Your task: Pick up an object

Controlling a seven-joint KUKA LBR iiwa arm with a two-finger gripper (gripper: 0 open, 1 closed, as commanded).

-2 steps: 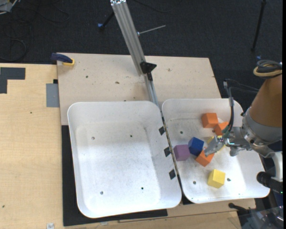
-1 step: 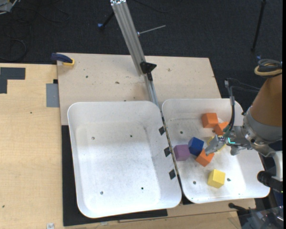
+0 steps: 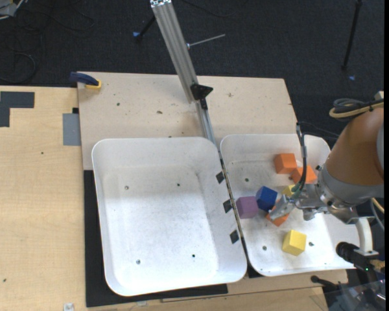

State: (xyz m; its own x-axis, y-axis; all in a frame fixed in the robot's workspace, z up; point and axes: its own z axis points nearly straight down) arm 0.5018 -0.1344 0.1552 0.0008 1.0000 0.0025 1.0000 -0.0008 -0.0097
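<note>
The right bin (image 3: pixel 266 259) holds several small blocks. An orange block (image 3: pixel 286 162) lies at the back, with a second orange piece (image 3: pixel 309 174) beside the arm. A blue cube (image 3: pixel 267 197) and a purple cube (image 3: pixel 247 207) sit together near the bin's left wall. Toward the front lies a yellow cube (image 3: pixel 294 242). My gripper (image 3: pixel 281 211) is low in the bin, just right of the blue cube, and a small orange-red piece (image 3: pixel 278 220) shows at its tip. A small yellow bit (image 3: pixel 289 190) peeks out behind it.
The left bin (image 3: pixel 117 167) stands beside the right one, joined by black clips (image 3: pixel 227 205) along the shared wall. A slanted metal rail (image 3: pixel 178 50) rises behind the bins. The grey arm (image 3: pixel 353 167) covers the right bin's right side.
</note>
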